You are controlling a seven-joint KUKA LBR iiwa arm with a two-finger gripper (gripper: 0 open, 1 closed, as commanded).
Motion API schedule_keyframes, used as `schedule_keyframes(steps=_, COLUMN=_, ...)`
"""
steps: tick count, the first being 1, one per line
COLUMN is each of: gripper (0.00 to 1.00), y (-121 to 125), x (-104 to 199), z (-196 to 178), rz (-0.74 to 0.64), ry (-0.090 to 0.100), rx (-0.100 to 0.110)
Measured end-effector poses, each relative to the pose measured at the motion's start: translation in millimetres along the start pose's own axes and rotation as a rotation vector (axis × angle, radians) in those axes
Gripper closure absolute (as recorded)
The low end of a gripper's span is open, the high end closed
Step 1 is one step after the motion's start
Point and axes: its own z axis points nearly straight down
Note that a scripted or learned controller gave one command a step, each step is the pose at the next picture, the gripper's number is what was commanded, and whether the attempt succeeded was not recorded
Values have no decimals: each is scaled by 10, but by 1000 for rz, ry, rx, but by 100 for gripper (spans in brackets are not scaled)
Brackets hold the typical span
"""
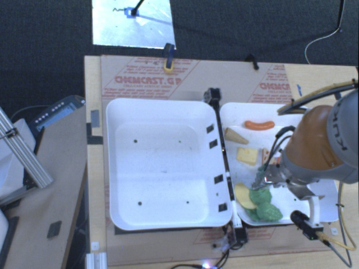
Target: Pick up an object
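Note:
The right bin [235, 112] holds an orange sausage-shaped piece [259, 125] at the back. A tan wedge [235, 136] and a yellow block [247, 156] lie below it. A pale yellow round piece [243, 195] and green leafy pieces [263, 205] rest near the front wall. My gripper [263, 179] reaches down into this bin from the right, just above the green pieces and right of the yellow block. The arm's orange band [314, 139] hides the bin's right side.
The left bin [118, 150] stands beside the right one, joined by a black divider with clips [221, 150]. A cardboard sheet [168, 77] lies under both bins. A yellow-and-black clamp [168, 58] sits at the back edge.

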Motion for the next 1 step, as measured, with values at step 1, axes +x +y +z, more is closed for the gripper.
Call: schedule_keyframes(steps=1, gripper=100, y=722, x=452, z=-1079, rz=-16, ry=0, rx=-11)
